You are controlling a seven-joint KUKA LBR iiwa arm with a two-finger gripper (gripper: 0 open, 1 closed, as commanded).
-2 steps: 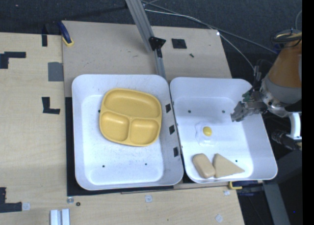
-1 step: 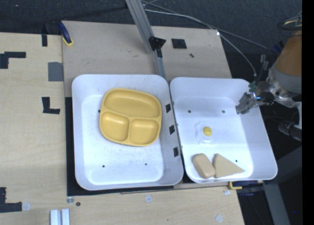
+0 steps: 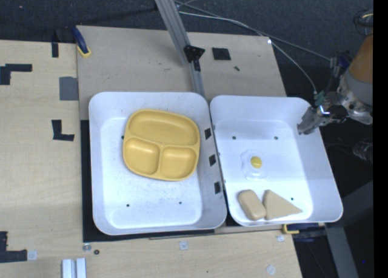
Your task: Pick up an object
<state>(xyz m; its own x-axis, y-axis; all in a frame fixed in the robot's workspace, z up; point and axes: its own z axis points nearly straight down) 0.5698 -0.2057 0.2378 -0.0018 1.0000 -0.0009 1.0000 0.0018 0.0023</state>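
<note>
Hovering at right bin (image 3: pixel 315 167) rim, tool (image 3: pixel 306 124) grip unreadable; best swung inward, lowered squarely over egg (image 3: pixel 255 162), then closed

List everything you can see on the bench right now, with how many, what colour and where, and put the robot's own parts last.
white bins: two, white, side by side on the bench.
divided plate: one, yellow, three compartments, in the left bin's upper half.
fried egg toy: one, white with a yellow centre, middle of the right bin.
bread roll: one, tan, near front edge of the right bin.
wedge piece: one, tan, triangular, just right of the bread roll, very close to it.
metal pole: one, grey, slanting down from the top to the gap between the bins.
clamp: one, blue and yellow, at the board's upper left corner.
gripper: one, dark, over the right bin's upper right rim; nothing seen in it.
arm: one, grey with orange, at right edge.
</note>
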